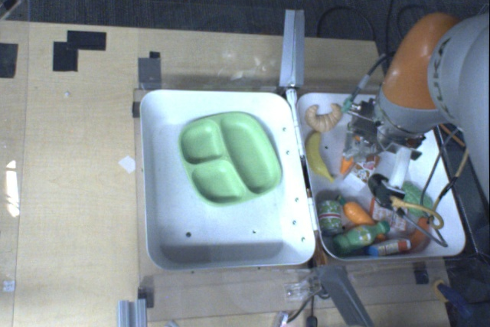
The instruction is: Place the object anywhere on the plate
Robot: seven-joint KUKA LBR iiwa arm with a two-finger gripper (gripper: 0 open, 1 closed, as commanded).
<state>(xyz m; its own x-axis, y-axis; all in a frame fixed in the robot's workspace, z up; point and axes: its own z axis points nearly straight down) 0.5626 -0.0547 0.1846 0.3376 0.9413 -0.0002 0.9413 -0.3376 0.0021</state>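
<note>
I am hovering my gripper (360, 157) over the right bin (457, 237) clutter beside the banana (317, 157) (grip state hidden); I should lift cleanly, then cross to the green plate (230, 157).

we see two shallow white bins side by side on a pale wooden bench (76, 165). the left white bin (164, 241) holds a light green plastic plate with three compartments (230, 157), sitting toward the bin's far side. the right white bin (453, 241) is crowded: a tan croissant-shaped toy (322, 116) at the far end, a yellow banana (317, 157) just below it, a small orange carrot-like piece (357, 212) and a green bottle (360, 238) near the front. the grey arm with orange band (417, 73) reaches in from the right, and its gripper (360, 153) hangs low over the right bin's clutter, beside the banana.
</note>
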